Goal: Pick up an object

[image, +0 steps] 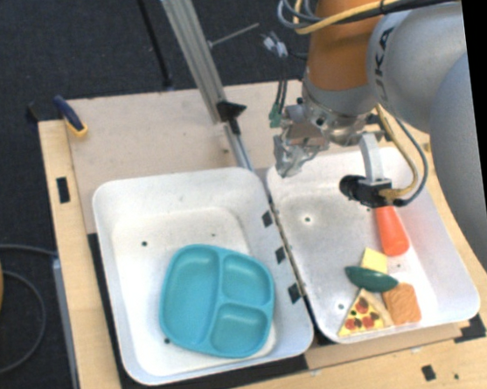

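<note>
While arm [401,46] reaches from right, gripper [290,159] points down over right bin's [318,224] far-left corner, grip indiscernible.

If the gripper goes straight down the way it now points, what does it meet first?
Probably the bare floor of the right bin near its far left corner; the gripper hangs there, apart from the toy foods, though depth is unclear.
</note>
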